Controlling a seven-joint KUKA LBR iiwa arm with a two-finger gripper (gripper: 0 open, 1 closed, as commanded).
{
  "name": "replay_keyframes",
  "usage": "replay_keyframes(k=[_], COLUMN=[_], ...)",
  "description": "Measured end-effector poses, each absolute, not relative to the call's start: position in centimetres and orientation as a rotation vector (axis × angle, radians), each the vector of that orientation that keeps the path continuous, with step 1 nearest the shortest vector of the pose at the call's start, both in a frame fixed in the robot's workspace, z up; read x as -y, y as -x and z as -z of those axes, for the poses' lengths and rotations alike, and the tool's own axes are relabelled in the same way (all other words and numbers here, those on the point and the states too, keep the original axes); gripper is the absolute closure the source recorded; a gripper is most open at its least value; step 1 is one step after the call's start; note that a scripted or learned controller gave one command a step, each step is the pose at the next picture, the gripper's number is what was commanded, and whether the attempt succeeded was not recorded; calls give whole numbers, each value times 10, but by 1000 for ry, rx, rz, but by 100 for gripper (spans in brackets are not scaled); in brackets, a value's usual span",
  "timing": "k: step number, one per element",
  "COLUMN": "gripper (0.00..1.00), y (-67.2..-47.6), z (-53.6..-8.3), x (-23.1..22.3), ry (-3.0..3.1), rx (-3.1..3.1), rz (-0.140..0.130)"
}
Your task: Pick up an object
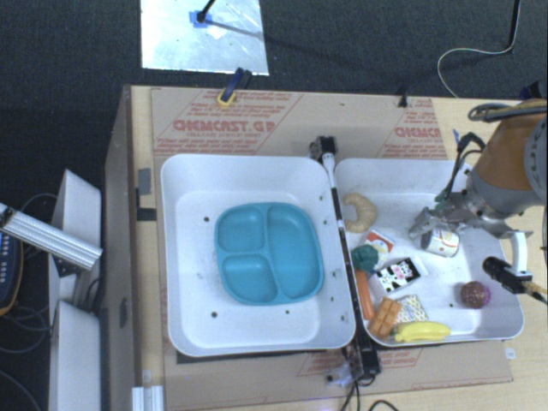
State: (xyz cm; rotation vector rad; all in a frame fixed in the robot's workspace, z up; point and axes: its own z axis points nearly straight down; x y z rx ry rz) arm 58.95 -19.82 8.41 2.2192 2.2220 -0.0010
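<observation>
Dark carpet surrounds a bench (pixel 282 114) topped with printed cardboard, and on it sit two shallow white bins side by side. Left bin (pixel 193 195) carries a blue divided plate (pixel 267 253) and nothing the arm is near. Right bin (pixel 497 311) holds the clutter: a pale ring-shaped piece (pixel 358 212) near the divider, a green item (pixel 366 256), a black-and-white patterned card (pixel 398 273), an orange carrot-like stick (pixel 364 295), an orange ridged block (pixel 386 316), a yellow banana (pixel 420 332) along the near wall, and a dark round ball (pixel 475 294) toward the right.

From the right the grey arm (pixel 514 165) with its orange band leans in over this bin. Its gripper (pixel 441 229) sits low above a small white cup-like object (pixel 443 243), which appears to be the likely target. Whether the jaws are spread or closed cannot be told from this slanted view, nor whether the cup is actually between them.

Risks from here, as a judgement: the cup looks rounded and tipped, so it could roll or squirt sideways under closing pressure. A lift with only an edge pinched would probably drop it. The patterned card lies near and could be nudged.
</observation>
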Motion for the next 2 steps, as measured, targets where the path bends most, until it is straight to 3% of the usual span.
replay_keyframes(k=[1, 2], gripper=[0, 0], y=[-576, -609], z=[-85, -85], x=[206, 123], ry=[-2220, -2216], rx=[-2221, -2225], rz=[-1, -3])
